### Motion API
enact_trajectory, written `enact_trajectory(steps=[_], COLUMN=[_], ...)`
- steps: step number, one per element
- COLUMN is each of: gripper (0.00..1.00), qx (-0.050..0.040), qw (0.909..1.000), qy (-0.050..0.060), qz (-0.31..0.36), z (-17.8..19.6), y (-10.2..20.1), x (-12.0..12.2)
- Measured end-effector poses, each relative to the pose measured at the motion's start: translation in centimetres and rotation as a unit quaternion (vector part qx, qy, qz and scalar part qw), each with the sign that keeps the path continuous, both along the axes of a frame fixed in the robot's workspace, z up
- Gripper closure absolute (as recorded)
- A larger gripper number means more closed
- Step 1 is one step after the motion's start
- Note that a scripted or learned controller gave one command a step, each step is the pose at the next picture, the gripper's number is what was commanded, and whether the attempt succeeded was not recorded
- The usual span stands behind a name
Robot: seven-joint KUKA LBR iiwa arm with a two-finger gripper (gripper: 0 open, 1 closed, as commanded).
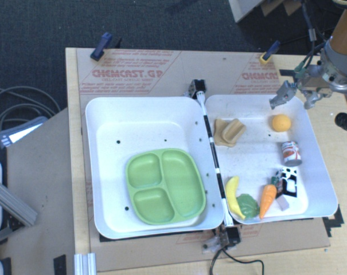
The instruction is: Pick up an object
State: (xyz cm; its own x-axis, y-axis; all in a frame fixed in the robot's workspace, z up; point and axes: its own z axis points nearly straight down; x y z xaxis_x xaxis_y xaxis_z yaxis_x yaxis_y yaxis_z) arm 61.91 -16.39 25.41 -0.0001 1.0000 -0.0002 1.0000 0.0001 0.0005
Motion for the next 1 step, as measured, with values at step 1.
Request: enact_trajectory(steps=[1], gripper=[0.00], qx=[0.0000], qw=[1.0000], qy=[0.002], qz=[0.000], z=[-9.33], y=[-4.80], x=[1.69])
